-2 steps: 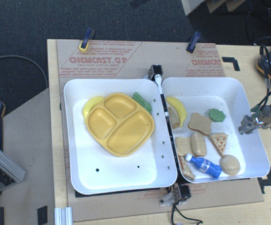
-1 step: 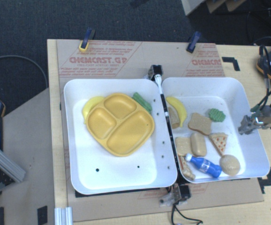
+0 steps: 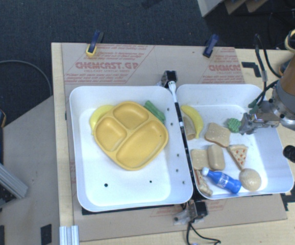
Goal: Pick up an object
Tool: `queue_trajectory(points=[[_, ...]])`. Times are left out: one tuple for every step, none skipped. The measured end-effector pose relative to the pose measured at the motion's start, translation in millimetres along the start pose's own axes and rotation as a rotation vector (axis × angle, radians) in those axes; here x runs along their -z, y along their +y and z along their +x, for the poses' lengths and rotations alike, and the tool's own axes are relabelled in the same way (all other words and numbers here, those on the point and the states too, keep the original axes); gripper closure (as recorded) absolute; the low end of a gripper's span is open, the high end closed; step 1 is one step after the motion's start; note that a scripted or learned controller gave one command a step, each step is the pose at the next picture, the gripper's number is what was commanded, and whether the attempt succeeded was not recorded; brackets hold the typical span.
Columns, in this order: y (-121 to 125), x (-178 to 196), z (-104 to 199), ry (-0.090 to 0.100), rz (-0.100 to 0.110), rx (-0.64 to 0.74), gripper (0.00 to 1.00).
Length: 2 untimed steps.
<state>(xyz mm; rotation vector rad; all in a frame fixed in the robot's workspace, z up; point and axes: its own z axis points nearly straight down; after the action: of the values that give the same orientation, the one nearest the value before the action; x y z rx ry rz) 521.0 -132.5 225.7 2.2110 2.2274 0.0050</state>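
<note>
Approach step: pincer sits low in the right bin; opening can't be judged, nothing visibly held. Small green object lies just left of it, bread slice further left. Next: centre over green object, close.

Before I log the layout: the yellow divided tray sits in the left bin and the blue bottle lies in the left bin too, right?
Not quite. The camera view shows the yellow divided tray in the left bin, but the blue bottle lies in the right bin.
</note>
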Motion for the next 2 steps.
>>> queue_trajectory(points=[[28.8, -10.5, 42.4, 0.000, 0.001, -0.001, 1.00], [53.2, -4.0, 79.8, 0.000, 0.000, -0.002, 1.00]])
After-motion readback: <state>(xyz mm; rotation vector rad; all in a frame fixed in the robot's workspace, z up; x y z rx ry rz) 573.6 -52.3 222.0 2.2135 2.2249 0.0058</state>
